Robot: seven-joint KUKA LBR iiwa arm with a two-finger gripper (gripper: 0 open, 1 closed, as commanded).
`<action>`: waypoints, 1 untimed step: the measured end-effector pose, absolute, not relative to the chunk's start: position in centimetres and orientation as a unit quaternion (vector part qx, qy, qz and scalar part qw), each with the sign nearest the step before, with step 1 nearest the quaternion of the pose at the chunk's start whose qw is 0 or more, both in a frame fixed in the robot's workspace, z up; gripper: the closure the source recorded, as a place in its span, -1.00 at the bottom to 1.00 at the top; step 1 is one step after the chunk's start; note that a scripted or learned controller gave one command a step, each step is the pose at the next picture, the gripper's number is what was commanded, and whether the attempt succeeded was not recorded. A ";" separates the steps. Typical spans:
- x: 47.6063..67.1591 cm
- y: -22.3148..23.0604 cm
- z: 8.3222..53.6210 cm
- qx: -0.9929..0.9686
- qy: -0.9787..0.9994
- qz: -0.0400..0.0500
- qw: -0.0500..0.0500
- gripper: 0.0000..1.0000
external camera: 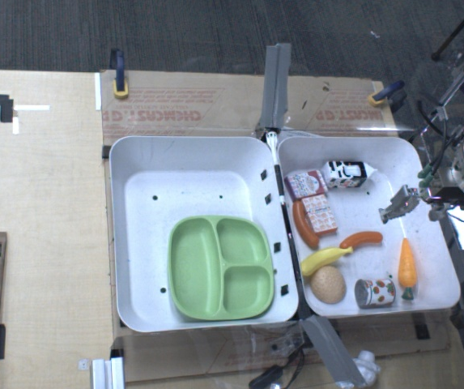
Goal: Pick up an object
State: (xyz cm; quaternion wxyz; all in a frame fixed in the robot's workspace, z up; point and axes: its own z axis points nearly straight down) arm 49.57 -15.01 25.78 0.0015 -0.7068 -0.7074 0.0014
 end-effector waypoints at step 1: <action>47.7 -19.2 16.0 -0.716 -0.698 0.001 0.001 -1.00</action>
